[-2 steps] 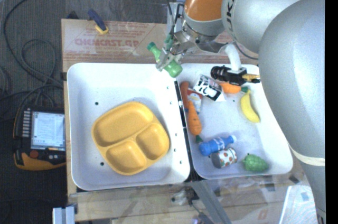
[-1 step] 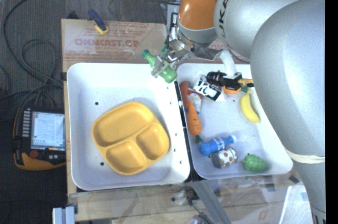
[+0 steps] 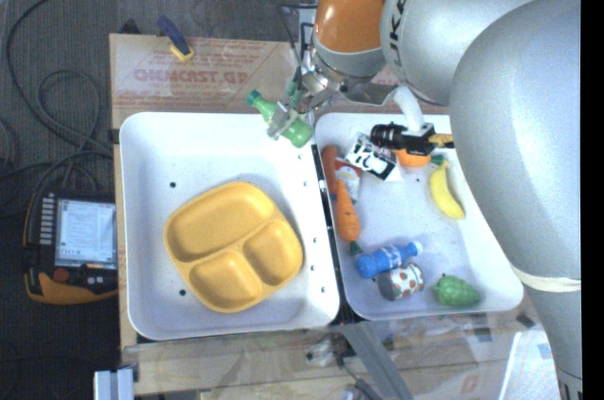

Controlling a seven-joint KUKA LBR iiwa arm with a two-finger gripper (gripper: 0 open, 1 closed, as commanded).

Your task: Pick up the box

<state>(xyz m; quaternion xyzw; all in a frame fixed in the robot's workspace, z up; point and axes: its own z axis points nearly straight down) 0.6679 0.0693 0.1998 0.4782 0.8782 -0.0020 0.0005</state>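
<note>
Showed a yellow three-part tray [image 3: 234,244] in a white bin [image 3: 151,162], a green bottle [image 3: 281,119], an orange carrot [image 3: 345,211], a yellow banana [image 3: 445,192], a blue bottle [image 3: 387,258], a green lumpy fruit [image 3: 457,291], and a black-and-white box [image 3: 371,158].

Even, bright overhead light; the two shallow white plastic bins [image 3: 142,228] glare slightly, shadows are soft, and focus is mildly grainy.
</note>
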